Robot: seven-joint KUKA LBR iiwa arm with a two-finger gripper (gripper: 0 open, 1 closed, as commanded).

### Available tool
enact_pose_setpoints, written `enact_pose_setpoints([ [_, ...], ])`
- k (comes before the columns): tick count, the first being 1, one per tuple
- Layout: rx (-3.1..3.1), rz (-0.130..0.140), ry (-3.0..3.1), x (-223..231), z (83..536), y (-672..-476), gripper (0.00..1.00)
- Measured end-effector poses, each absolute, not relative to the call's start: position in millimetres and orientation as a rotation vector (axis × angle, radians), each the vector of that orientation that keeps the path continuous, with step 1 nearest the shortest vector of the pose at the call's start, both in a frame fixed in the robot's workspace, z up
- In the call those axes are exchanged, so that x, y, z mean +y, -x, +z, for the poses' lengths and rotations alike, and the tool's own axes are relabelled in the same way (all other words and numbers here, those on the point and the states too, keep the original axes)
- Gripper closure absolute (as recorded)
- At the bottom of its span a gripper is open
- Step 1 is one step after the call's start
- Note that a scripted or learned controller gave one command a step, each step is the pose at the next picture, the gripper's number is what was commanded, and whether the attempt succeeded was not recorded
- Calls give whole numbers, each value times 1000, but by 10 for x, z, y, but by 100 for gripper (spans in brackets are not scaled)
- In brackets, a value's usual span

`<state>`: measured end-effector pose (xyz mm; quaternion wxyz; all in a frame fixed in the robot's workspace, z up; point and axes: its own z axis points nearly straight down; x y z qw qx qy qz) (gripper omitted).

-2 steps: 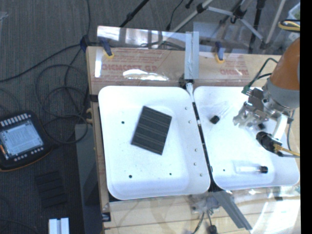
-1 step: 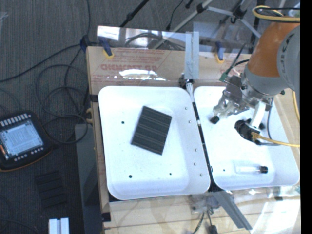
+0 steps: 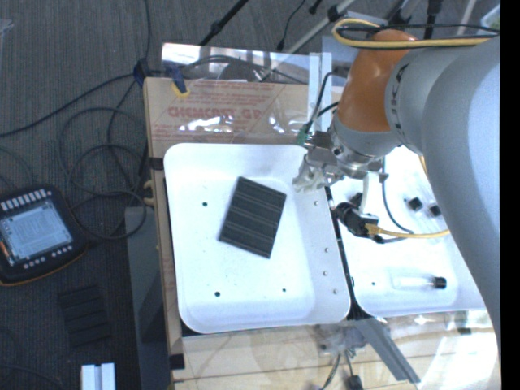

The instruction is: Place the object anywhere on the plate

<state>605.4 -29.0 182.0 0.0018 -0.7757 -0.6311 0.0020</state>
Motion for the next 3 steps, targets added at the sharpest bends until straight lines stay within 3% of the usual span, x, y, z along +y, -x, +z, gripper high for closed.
enact_pose_setpoints([
  [1,-1980,6,2434,-290,1821,-6054,0],
  [2,-2417,2,2007,-61,2788,-5703,0],
  [3,-2553,4,1834,-622,3319,-5308,0],
])
